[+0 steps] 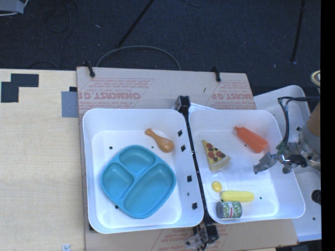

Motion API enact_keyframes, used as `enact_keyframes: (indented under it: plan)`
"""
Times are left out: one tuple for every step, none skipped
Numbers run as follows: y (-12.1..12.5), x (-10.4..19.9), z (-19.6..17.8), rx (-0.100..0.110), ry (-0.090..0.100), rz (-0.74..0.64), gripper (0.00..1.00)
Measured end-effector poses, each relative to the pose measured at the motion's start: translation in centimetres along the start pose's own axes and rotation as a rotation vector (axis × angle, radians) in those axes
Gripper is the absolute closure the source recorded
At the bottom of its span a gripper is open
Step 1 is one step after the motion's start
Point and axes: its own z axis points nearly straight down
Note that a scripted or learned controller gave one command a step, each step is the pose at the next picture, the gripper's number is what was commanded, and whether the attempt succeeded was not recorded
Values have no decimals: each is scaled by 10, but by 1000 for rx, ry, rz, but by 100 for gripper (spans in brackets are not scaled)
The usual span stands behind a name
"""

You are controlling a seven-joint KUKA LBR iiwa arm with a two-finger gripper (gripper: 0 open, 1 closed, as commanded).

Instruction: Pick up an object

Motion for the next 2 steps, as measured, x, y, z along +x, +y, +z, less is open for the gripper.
enact_keyframes:
  plan:
    - [2,0,-5,-10,-2,-3,0]
    - [13,0,51,-6,-1,-3,0]
